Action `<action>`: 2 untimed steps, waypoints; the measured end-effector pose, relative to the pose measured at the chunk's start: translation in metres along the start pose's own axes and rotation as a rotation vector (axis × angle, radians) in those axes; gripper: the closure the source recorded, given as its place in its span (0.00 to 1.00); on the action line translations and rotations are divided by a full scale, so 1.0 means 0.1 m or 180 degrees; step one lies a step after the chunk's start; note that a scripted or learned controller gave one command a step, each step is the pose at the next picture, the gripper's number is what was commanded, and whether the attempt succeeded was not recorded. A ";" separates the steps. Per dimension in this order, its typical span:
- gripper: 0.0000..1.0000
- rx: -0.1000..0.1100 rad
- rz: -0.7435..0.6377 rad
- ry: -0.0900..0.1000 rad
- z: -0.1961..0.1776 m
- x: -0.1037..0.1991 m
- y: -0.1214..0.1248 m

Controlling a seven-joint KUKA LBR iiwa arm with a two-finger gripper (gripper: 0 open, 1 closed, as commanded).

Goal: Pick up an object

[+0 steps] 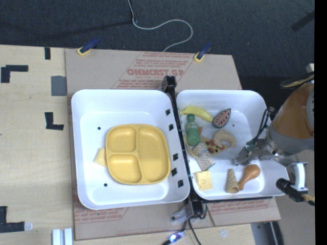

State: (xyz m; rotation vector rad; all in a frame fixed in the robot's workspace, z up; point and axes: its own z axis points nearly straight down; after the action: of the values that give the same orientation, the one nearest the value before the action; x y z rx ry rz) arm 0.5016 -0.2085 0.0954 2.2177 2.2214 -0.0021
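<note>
The gripper [249, 153] hovers low in the right bin [245, 97], just above the chicken drumstick [250, 173] (an ice-cream cone [232, 180] lies just left of it); whether its fingers are open or closed, I cannot tell

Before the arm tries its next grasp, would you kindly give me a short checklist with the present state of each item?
1. Gripper is over the right bin: ok.
2. An object lies close to the gripper: ok, the drumstick is just below it in the camera view.
3. Nothing is between the fingers yet: cannot tell.
4. Drumstick has room around it: not ok, the cone sits right beside it.
5. Yellow plate in the left bin is out of the way: ok.
</note>
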 end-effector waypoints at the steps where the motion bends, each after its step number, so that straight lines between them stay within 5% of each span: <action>1: 1.00 -0.0004 -0.0002 0.0007 -0.55 0.10 0.02; 2: 1.00 -0.0006 0.0000 0.0006 -1.11 0.13 -0.07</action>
State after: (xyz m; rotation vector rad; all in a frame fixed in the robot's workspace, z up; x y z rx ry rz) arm 0.4947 -0.1955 0.2061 2.2176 2.2215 0.0020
